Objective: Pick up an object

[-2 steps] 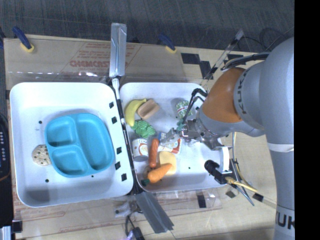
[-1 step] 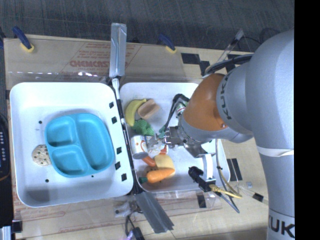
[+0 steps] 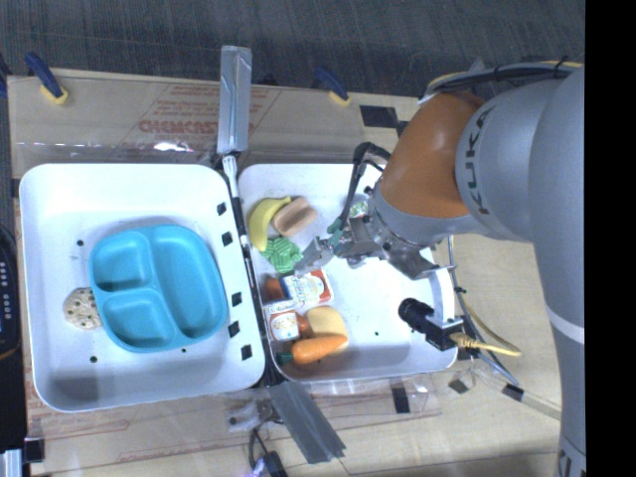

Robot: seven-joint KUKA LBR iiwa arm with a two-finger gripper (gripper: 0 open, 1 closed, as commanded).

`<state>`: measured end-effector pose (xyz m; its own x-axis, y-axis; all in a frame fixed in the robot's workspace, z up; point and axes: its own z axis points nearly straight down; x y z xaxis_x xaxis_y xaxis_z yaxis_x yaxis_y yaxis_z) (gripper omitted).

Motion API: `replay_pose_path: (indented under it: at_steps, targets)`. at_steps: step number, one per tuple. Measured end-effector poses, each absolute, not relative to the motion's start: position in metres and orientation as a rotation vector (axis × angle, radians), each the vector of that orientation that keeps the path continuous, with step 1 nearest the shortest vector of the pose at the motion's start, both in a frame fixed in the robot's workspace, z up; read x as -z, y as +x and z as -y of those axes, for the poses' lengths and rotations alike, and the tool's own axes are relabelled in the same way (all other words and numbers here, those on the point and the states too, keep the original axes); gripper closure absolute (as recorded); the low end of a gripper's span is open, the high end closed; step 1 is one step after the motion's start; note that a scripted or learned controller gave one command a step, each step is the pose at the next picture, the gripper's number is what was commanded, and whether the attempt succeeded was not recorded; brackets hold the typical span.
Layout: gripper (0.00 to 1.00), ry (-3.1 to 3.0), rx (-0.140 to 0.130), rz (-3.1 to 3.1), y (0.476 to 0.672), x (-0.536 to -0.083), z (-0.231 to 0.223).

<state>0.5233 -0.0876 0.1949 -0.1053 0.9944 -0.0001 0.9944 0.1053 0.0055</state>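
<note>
Green leafy toy (image 3: 283, 254) just left of the end effector (image 3: 320, 250) (finger spread impossible to tell), right bin (image 3: 397, 316).

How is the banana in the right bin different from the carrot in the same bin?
The banana is yellow and curved; the carrot is orange and nearly straight. The banana lies at the far end of the right bin, running mostly up and down in the view, while the carrot lies at the near end, running across. The banana touches a tan bun-like item; the carrot sits under a yellowish round item. Both lie near the bin's left wall.
</note>
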Motion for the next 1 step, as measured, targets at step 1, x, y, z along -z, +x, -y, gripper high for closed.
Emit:
replay_pose_path:
  at_steps: [1]
  targets:
    - [0.00,1.991,-0.003,-2.427,0.6047,-0.0942,0.1001]
